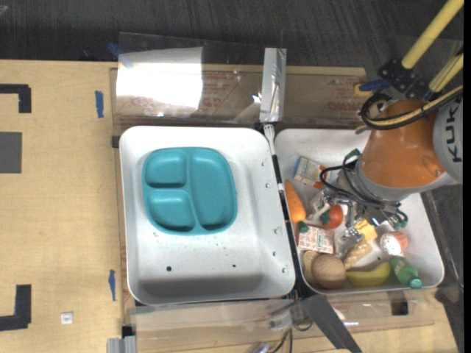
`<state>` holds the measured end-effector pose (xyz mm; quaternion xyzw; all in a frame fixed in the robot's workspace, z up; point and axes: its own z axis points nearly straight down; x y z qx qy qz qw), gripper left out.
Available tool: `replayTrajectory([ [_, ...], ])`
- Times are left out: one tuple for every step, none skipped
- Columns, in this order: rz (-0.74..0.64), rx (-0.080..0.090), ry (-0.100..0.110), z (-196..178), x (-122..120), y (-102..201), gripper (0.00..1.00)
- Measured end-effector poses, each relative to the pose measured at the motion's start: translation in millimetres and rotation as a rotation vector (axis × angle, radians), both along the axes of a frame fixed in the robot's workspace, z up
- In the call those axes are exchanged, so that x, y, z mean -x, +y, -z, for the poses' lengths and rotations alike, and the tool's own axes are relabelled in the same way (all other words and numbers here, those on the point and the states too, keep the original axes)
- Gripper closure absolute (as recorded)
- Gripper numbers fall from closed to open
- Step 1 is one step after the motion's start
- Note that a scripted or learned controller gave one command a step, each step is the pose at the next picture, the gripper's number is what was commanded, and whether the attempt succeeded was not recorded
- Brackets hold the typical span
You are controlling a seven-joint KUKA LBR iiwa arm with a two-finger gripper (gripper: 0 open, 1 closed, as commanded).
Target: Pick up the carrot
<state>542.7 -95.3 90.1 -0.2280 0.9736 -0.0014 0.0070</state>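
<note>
Left bin [147, 271]: white, holding teal divided plate [190, 190].
Right bin [430, 259]: white, crowded with toy food.
Arm [401, 149]: grey, orange band, reaching over right bin.
Gripper [352, 219]: low among the food; finger state cannot be told.
Carrot [294, 202]: orange, against right bin's left wall, beside gripper.
Banana [370, 274]: front of right bin.

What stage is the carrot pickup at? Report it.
Done: the arm has reached into the right bin, and the gripper is low among the clutter there. In hand: nothing that shows; the carrot lies against the bin's left wall, apart from the gripper, beside a tomato. Left: shift over to the carrot, close on it and lift. The left bin holds a teal tray.
</note>
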Motion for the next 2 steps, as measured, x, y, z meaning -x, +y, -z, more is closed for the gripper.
replayTrajectory([
  [0.157,-0.003,0.003,0.0,-8.8,0.6,0.0],
  [0.162,0.005,-0.013,-13.4,-13.0,-4.7,1.0],
])
